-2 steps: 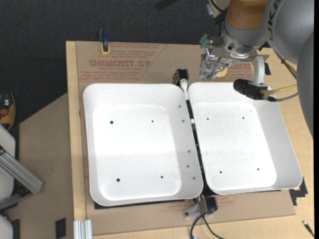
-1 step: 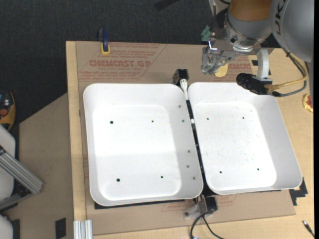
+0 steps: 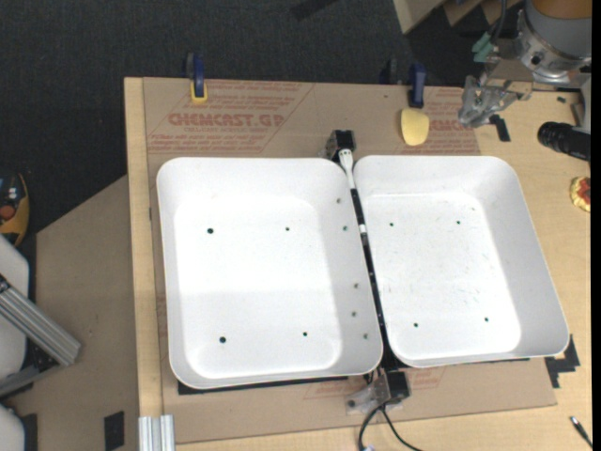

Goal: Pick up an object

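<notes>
Gripper (image 3: 481,109) is hovering beyond the right bin (image 3: 526,242); yellow object (image 3: 414,126) is lying just to its left; grip state unclear.

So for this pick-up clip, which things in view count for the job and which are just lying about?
For the job:
- claw, up behind the right bin
- pale yellow object on the board behind that bin, the one loose item near the claw

Lying about:
- left bin
- blue clamps
- cable at the front

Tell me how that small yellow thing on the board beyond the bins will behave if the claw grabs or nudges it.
The yellow object looks small, so probably light. Its rounded outline suggests it may roll or skid when nudged. Its material is unclear, so stiffness is uncertain.
</notes>
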{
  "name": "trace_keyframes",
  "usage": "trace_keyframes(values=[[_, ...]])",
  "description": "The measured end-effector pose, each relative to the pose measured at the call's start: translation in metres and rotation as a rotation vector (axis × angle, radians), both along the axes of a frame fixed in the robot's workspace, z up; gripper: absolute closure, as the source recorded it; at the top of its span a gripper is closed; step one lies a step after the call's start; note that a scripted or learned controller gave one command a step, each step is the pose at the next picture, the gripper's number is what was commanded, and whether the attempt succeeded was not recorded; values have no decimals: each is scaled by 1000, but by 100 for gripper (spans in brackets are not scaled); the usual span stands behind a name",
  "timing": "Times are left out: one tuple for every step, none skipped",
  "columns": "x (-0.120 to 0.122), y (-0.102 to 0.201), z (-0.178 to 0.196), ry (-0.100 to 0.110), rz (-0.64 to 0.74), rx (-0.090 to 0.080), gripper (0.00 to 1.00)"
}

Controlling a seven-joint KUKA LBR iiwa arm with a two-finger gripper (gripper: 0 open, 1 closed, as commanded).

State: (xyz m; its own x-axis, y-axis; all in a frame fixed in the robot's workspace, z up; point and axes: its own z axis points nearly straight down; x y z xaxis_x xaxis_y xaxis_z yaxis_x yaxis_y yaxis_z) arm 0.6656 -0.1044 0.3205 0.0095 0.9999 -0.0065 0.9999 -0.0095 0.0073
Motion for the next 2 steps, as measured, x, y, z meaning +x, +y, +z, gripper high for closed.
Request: trace_keyframes(values=[[0, 80, -81, 15, 15, 9, 100], [2, 108, -7, -3, 14, 7, 100]])
